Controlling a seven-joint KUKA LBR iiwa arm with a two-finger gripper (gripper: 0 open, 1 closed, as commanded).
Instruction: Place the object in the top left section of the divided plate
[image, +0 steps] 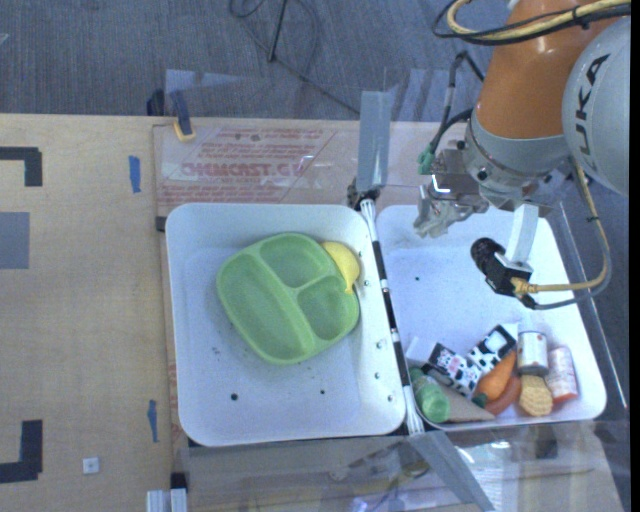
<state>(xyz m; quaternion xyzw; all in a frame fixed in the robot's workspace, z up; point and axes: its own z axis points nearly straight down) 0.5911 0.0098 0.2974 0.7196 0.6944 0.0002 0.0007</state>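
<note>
Green plastic, divided plate (287, 298): lying tilted in the left bin (200, 400), centre-left of frame; three sections, one long along the lower left, two smaller toward the upper right.
Yellow object (343, 264): rounded, probably a toy fruit; touching the plate's upper-right rim, partly on or just over that rim, beside the wall between the bins; whether inside a section or merely against the edge, not resolvable.
Right bin (450, 290): upper part bare; heap of small things at lower right, including a black-and-white patterned piece (476, 362), an orange carrot-like toy (497, 381), a green piece (433, 402), a small can (531, 352) and a biscuit-like disc (535, 400).
Gripper (438, 218): hanging over the upper-left part of the right bin, just right of the dividing wall; nothing visible between the fingers; open or closed, impossible to tell from this angle.
Arm: grey with orange band, entering from upper right of frame.
Step in hand: judged as between grasps, gripper apparently carrying nothing, placement unconfirmed.
Next move, if yellow object is the target: shift leftward over the dividing wall, descend on the object, lift and set it within the plate's top-left section.
Demand: clearance from the bin wall and the plate rim; rounded shape likely to roll or slip.
</note>
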